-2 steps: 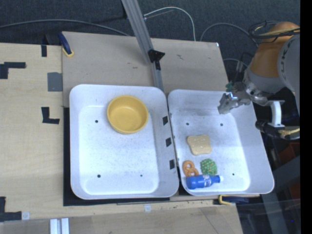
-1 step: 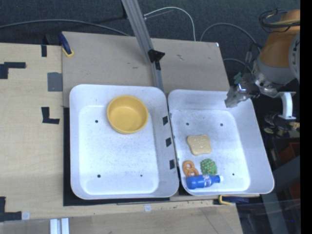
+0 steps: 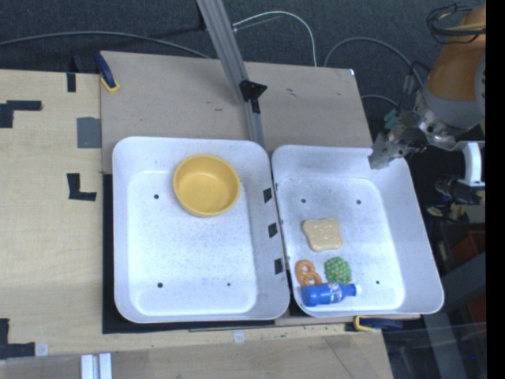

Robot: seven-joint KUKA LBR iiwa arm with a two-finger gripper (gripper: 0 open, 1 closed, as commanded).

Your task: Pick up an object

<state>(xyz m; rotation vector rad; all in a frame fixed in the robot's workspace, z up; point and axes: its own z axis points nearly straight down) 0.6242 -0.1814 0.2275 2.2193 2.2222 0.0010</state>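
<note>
The grey arm with its orange band reaches in from the right, and its two-finger gripper (image 3: 382,157) hangs over the upper right rim of the right shallow white bin (image 3: 418,235); nothing sits between it and the bin wall, and its grasp cannot be told from this angle. In that bin, well apart from the gripper, four things cluster near the lower left — a pale tan slice of toy bread (image 3: 322,233), a green bumpy toy vegetable (image 3: 338,269), a small orange pretzel-shaped piece (image 3: 307,272) and a blue bottle (image 3: 328,293) lying on its side. The left shallow white bin (image 3: 134,235) holds a round yellow plastic bowl (image 3: 206,185), upright, near its upper edge.
</note>
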